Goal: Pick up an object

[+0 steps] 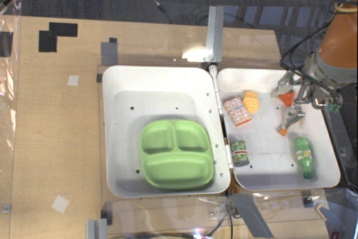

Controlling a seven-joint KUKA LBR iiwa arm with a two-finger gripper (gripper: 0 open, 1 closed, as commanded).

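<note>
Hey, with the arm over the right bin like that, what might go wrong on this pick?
The gripper sits over small orange pieces near the right bin's back corner, so it may close on nothing or push them aside. The green bottle lies close below it and could get knocked.

You are looking at the right bin [319, 120], where the small things are lying. A green bottle [303, 157] is lying on its side near the front right corner. A small orange thing [286, 99] is sitting near the back, and a tiny orange bit [282, 131] is lying just in front of it. A yellow-orange lumpy thing [251, 101] is resting beside a red and white box [237, 111]. A little can [239, 153] with green and red on it is lying by the left wall.
</note>
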